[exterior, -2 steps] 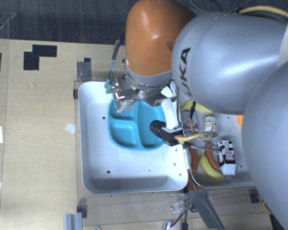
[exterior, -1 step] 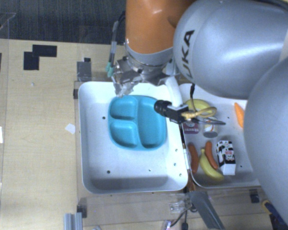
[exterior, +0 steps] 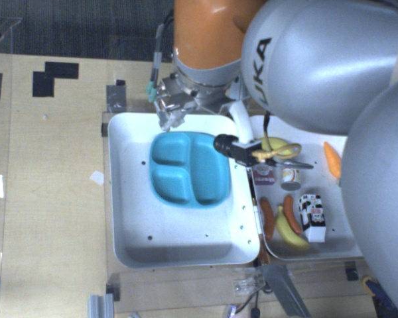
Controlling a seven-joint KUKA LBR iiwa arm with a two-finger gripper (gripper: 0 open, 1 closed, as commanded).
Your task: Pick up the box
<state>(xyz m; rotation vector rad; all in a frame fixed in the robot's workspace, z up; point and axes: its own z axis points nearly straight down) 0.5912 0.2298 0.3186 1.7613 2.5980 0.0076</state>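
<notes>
The gripper [exterior: 170, 116] hangs low over the far left corner of the left bin [exterior: 132, 204], just above the far edge of the blue divided tray [exterior: 189, 167]. Whether it is released or clenched I cannot tell from this slant, and nothing can be made out in its grasp.

The box [exterior: 312, 218] (small, white with black patches) is nowhere near it. It lies in the right bin [exterior: 336, 242], toward the near side, so from the gripper it sits well to the right and nearer, past the tray and over the wall where the two bins meet. Its long axis runs roughly far to near.

A banana [exterior: 290, 233] and a red sausage [exterior: 286, 210] lie just to its left, and a carrot [exterior: 331, 159] lies farther back. By my reading the reach has not yet started, and a grasp across the box's short sides would bring one side close to the banana.
</notes>
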